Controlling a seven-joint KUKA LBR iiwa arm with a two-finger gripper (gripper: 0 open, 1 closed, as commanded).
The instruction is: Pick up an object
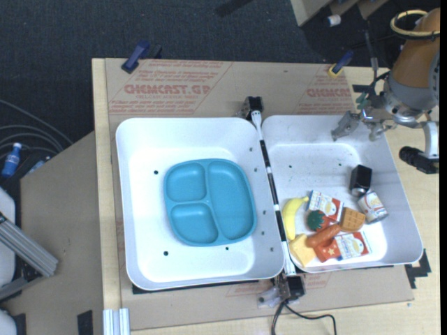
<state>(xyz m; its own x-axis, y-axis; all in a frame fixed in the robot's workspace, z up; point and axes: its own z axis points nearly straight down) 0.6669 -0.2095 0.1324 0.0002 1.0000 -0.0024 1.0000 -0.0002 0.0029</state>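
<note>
The gripper (360,125) hangs over the far right corner of the right bin (307,135), its two fingers spread apart with nothing between them, so it is open and carries no object. Judging by that pose, the arm (412,68) is parked high and to the side, probably to leave the bin's contents exposed to the overhead camera before a pick is chosen. The candidates for picking all sit below the gripper toward the near end of the same bin. Closest to it is a small black box (360,179), a short way nearer the camera and roughly in line with the fingers. Just beyond that lies a small can (374,205) on its side. Farther off, and to the left of the gripper's line, is a crowded cluster: a banana (292,214), a dark green round piece (316,220), a waffle-like square (353,220), a red-orange sausage shape (325,235), and printed cartons (347,246) touching one another. The black box stands apart from the pile, which likely makes it the easier target. Well to the gripper's left, the other bin (140,159) holds a blue divided plate (209,201), lying flat in its middle.
</note>
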